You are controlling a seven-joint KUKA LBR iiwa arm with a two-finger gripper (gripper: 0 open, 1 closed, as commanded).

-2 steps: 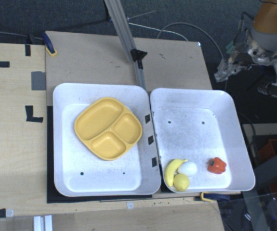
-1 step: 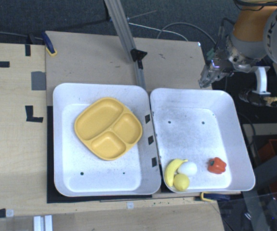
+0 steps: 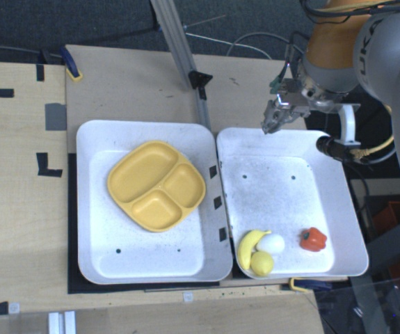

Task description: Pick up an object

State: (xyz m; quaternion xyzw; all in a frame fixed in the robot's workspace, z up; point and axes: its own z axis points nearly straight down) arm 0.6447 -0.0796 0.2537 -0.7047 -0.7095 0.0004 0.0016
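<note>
In the right bin (image 3: 290, 186), near its front edge, lie a yellow banana (image 3: 249, 243), a white egg-like ball (image 3: 273, 243) and a yellow lemon (image 3: 261, 262), bunched together. A red pepper-like toy (image 3: 313, 239) sits a little to their right. My gripper (image 3: 272, 123) hangs over the bin's far rim, well away from these objects, with nothing visible between its fingers.
The left bin (image 3: 95, 207) holds a yellow divided plate (image 3: 156, 185). A grey metal pole (image 3: 179, 40) slants down to the gap between the bins at the back. Black and yellow cables (image 3: 353, 152) trail off the arm at the right.
</note>
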